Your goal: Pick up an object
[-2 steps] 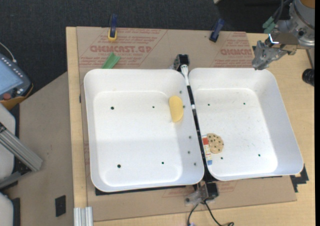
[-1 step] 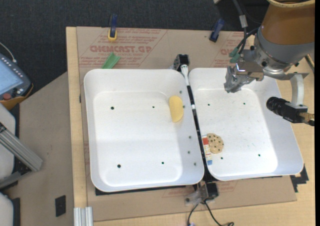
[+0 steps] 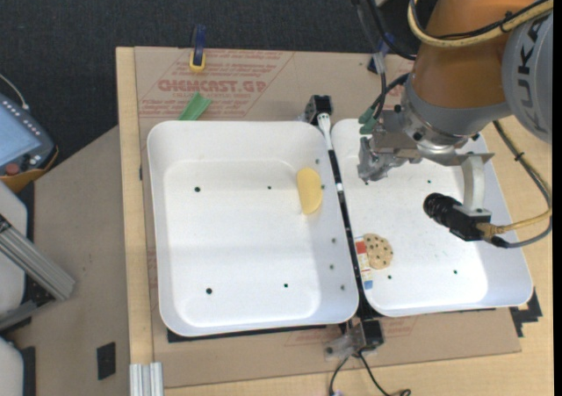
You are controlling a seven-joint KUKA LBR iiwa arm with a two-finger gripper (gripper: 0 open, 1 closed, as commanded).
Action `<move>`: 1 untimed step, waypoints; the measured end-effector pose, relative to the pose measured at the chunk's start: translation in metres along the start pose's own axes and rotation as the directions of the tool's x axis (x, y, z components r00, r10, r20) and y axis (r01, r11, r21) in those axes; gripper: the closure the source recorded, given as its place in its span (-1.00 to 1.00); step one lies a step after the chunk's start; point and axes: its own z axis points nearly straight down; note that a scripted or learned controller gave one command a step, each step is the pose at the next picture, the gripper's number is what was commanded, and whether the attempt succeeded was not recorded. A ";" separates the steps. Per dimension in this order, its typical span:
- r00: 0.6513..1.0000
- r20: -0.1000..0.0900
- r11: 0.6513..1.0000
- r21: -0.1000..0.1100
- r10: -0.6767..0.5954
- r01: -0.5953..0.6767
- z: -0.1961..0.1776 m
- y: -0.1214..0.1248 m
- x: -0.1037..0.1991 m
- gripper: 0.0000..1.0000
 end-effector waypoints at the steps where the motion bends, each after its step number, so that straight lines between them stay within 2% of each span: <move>1: 1.000 0.000 1.000 -0.008 -0.001 0.001 -0.014 -0.013 0.046 1.00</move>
